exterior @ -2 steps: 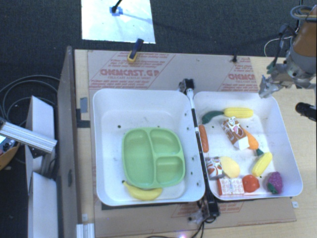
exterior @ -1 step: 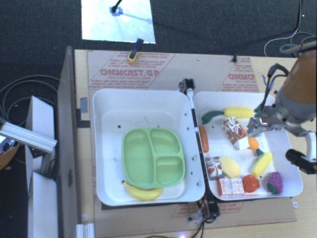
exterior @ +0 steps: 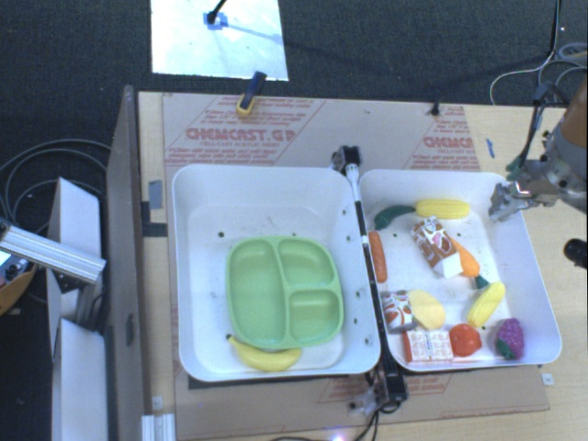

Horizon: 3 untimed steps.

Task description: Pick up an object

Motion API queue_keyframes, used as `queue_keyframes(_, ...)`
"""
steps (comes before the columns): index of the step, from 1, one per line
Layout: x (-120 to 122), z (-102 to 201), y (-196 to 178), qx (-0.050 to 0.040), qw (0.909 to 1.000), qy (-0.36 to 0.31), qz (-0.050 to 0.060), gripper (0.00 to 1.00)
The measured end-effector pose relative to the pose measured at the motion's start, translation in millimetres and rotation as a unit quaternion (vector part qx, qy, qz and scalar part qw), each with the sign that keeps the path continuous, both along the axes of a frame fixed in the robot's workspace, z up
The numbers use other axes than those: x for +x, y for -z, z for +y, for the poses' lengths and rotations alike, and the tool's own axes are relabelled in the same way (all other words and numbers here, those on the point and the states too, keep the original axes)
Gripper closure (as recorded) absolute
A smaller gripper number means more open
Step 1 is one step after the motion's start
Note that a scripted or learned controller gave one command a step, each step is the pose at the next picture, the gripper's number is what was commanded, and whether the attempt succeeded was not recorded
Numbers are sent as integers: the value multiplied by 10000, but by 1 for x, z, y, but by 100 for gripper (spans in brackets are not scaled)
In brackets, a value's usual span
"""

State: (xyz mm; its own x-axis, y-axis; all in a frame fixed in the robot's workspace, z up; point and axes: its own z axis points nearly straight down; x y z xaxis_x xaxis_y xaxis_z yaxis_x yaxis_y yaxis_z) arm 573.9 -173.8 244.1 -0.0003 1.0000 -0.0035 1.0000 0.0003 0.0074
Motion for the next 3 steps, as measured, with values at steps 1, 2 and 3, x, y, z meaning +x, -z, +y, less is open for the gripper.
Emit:
queue_keyframes(1,24,0,2,10,10000,-22,12,100)
queue_keyframes(2,72,-22,4,4,10000,-24,2,100)
queue_keyframes(3,76,31,41,22,10000,-39,33,100)
